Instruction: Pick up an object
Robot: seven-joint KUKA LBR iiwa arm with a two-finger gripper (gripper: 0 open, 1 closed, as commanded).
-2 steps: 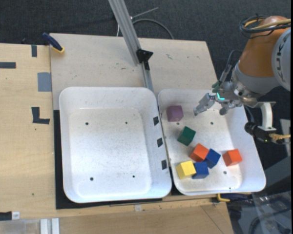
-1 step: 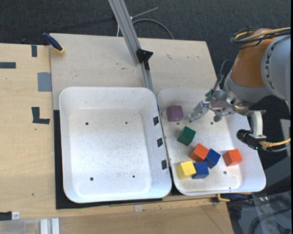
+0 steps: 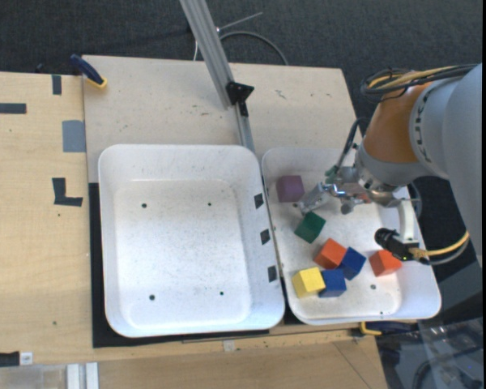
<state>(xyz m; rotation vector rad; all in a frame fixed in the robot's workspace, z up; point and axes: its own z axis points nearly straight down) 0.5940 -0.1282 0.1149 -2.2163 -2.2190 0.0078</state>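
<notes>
The right bin [image 3: 405, 298] holds several small blocks. A purple block [image 3: 289, 188] lies near its upper left and a green block [image 3: 309, 227] sits just below it. Lower down cluster an orange block [image 3: 331, 253], two blue blocks [image 3: 352, 262] [image 3: 334, 282] and a yellow block [image 3: 309, 281]. A red-orange block [image 3: 385, 262] rests apart at the right. My gripper [image 3: 330, 199] hangs over the upper middle of this bin, between the purple and green blocks and slightly right of them, with its fingers spread and nothing between them.
The left bin [image 3: 113, 177] stands beside the right one. A slanted metal bar [image 3: 215, 51] crosses the bench from the top and ends at the bins' shared edge. The grey arm with its orange band [image 3: 397, 132] and cables fills the right side.
</notes>
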